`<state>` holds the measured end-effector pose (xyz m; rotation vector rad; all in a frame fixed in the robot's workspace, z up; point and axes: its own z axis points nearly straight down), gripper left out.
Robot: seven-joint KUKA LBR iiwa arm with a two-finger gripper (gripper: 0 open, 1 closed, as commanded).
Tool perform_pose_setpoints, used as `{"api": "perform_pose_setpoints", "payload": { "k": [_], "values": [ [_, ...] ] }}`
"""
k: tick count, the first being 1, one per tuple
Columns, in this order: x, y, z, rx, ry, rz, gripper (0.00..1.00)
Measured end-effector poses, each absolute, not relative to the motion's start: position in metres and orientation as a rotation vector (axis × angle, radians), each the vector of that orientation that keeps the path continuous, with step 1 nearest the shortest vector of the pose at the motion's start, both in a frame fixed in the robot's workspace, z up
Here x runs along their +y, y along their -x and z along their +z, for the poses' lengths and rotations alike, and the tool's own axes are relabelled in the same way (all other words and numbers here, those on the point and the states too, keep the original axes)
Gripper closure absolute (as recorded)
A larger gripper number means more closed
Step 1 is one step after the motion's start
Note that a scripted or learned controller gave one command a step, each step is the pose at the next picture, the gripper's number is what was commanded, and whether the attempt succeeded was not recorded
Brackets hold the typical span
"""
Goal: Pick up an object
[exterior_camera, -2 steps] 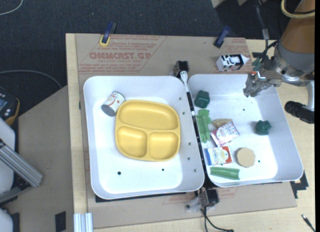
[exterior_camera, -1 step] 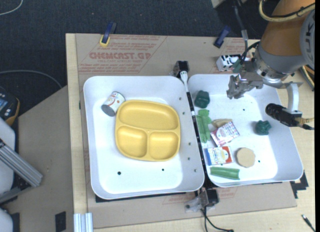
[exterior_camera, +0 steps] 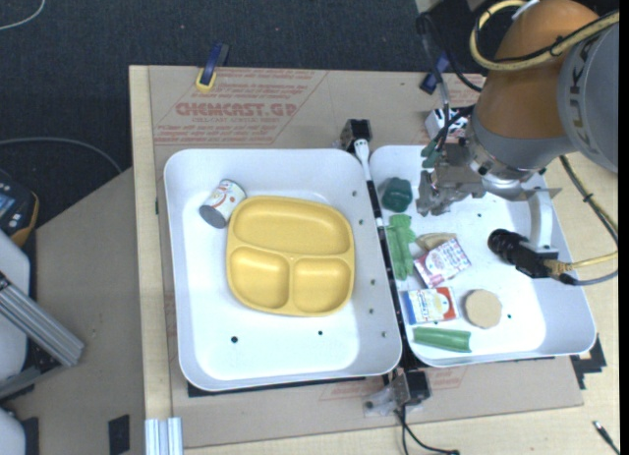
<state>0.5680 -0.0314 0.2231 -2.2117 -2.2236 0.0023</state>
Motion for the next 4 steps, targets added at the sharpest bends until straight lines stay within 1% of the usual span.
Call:
{"api": "perform_pose_setpoints", "payload": {
  "k": [1,2,3,4],
  "values": [
    [0.029,-0.555,0.220,-2.226,2.210,0.001,1.00],
    [0.045,-0.546,0.217,-2.222,2.216,0.003,1.00],
    [0.054,-0.547,0.230,-2.225,2.220,-0.004,1.00],
    [0.044,-0.548,0.218,-2.218,2.221,0.004,1.00]
  ]
}}
